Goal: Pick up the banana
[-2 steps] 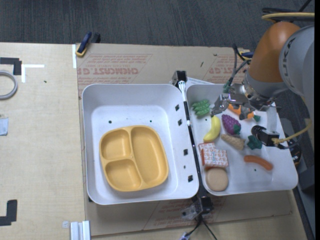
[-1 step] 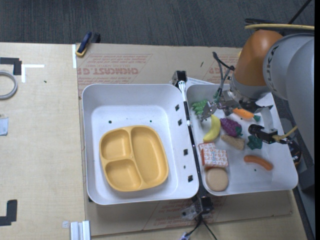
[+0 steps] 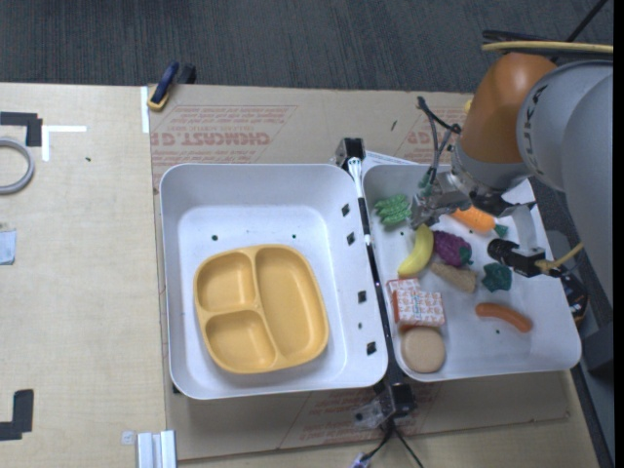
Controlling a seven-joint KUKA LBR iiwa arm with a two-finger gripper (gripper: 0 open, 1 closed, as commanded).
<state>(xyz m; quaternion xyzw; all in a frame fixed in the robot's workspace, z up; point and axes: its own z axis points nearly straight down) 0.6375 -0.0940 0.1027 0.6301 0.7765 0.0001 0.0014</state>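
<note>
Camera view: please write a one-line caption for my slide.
The arm's hand hangs just above the banana in the right bin; a yellow divided plate lies in the left bin.

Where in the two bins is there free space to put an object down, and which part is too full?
Free: the left bin's bare floor above the yellow divided plate, and the plate's own compartments. In the right bin, a bare strip lies along the near edge, below the sausage and right of the round cookie. Crowded: around the banana, between green leafy toy, purple grapes and gripper.
</note>
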